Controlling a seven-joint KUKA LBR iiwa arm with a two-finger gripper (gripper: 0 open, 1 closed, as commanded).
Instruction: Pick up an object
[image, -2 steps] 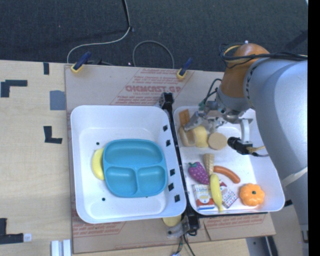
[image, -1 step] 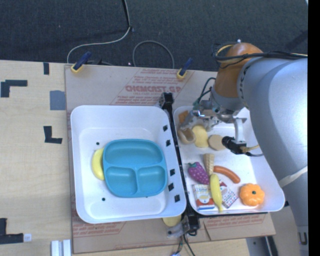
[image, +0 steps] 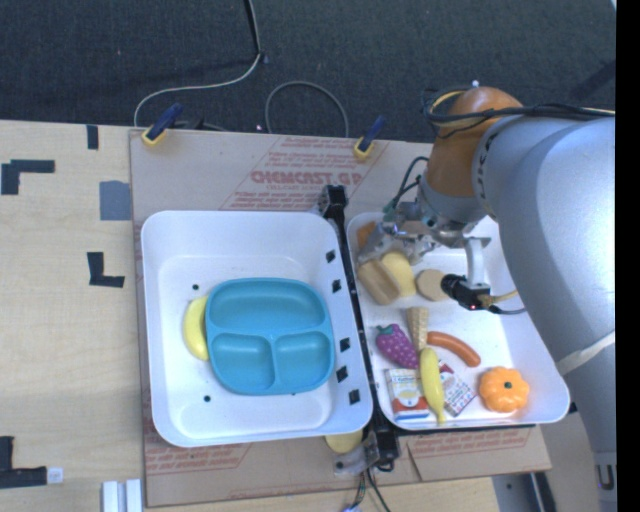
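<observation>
pincer (image: 408, 232) over right bin (image: 530, 345), above bread roll (image: 388, 277)

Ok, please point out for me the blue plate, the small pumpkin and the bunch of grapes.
blue plate (image: 268, 334), camera view, divider between its compartments.
pumpkin (image: 502, 390), camera view, middle of its orange body.
grapes (image: 397, 346), camera view, centre of the purple bunch.

The arm (image: 555, 230) is a thick, rounded tube of smooth silver-grey with a soft sheen, and it takes up much of the camera view's right side. A glossy orange band (image: 462, 140) wraps the segment above the wrist. Thin black cables (image: 452, 108) loop over the orange part, and others trail along the wrist. The gripper (image: 415, 232) is a small cluster of metal-grey and black parts, with a black cylindrical fitting (image: 462, 291) just beside it.
</observation>
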